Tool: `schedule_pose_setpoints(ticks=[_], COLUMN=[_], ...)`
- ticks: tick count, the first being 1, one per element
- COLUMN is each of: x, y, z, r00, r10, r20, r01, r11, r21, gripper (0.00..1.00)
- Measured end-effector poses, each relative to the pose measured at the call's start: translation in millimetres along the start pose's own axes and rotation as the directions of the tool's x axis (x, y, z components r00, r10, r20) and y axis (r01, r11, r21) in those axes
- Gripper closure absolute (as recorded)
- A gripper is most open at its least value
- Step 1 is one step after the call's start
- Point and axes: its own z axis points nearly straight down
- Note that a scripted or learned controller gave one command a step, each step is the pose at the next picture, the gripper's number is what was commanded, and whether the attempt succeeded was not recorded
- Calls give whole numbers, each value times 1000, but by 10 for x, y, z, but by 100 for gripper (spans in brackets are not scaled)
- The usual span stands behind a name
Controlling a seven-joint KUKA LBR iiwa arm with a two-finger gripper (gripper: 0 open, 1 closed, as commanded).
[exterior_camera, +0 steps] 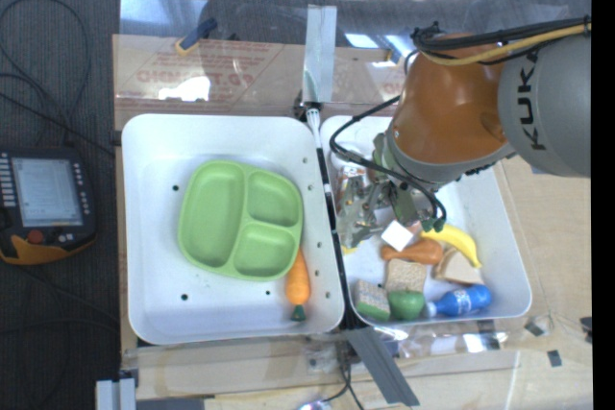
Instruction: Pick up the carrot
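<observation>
Just one carrot [299, 280], two bins [154, 302].

A green divided plate [240, 218] lies in the left bin [154, 235]. The right bin [509, 254] holds a banana [459, 243], bread slices [405, 276], a blue bottle [459, 302] (lying down) and a green piece [407, 305]. A pendant [43, 206] sits far left.

The gripper [370, 211] hangs in the right bin [514, 254], hemmed by the divider wall just to its left and a heap of toy food [423, 278] below it. Beyond the wall, the carrot [299, 279] lies tight between the green tray [240, 218] and that wall; bare floor lies farther left.
</observation>
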Motion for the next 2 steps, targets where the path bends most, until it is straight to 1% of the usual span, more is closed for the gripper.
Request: schedule_pose_setpoints(ticks=[1,2], x=[133,136], y=[-981,-381], z=[-759,211], r00=[922,990], r10=[-387,-144], r20=[2,-3], r01=[387,144], r11=[922,990], r21=[5,-2], gripper=[100,100])
